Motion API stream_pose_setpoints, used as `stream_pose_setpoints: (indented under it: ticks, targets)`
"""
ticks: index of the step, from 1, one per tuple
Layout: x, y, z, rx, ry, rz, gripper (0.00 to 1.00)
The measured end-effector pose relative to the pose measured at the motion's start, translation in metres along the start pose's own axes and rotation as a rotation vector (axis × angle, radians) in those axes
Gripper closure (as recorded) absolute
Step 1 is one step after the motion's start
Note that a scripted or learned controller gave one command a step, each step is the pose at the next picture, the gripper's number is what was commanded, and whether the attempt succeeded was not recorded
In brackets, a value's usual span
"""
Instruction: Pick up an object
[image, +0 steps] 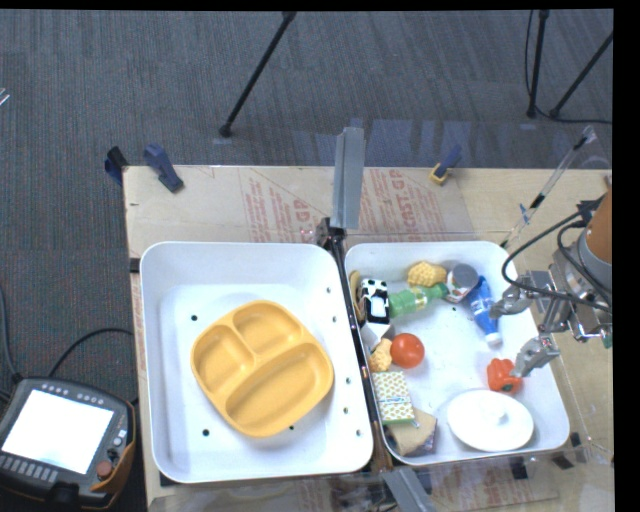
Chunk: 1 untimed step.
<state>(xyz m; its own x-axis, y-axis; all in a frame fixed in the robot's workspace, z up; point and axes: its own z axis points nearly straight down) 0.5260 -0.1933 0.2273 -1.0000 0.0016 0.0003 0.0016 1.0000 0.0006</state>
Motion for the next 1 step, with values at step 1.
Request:
stream_pose_setpoints:
  ticks: [1]
  targets:
    - [-0.0403,-0.0179,0.1054,-0.004,0.009,0.121,0.0]
